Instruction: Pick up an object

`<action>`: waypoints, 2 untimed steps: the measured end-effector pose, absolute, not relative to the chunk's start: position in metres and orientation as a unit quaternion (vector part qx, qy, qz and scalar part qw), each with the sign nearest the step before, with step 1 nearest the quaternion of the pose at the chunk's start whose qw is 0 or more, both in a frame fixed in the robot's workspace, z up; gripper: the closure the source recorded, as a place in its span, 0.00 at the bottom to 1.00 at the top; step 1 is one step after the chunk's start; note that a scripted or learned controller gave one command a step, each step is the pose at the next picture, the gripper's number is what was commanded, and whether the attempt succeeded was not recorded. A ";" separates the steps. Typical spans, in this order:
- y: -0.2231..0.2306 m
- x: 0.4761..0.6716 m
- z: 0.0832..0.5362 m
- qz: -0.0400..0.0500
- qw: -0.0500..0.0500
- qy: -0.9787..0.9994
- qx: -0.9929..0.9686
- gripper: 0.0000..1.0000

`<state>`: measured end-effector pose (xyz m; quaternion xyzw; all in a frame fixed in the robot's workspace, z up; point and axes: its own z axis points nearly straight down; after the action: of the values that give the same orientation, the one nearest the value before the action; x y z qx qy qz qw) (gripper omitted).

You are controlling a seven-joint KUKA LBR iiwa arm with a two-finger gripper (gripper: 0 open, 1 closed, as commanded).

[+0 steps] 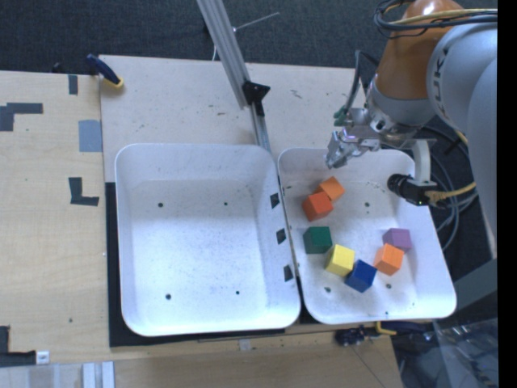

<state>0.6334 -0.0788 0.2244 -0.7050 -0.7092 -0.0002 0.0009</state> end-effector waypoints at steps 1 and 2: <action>-0.017 0.640 0.234 -0.001 0.001 -0.710 -0.704 1.00; 0.039 0.644 0.242 -0.001 0.001 -0.710 -0.704 1.00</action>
<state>0.6438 0.0393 0.2423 -0.7043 -0.7099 -0.0006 0.0009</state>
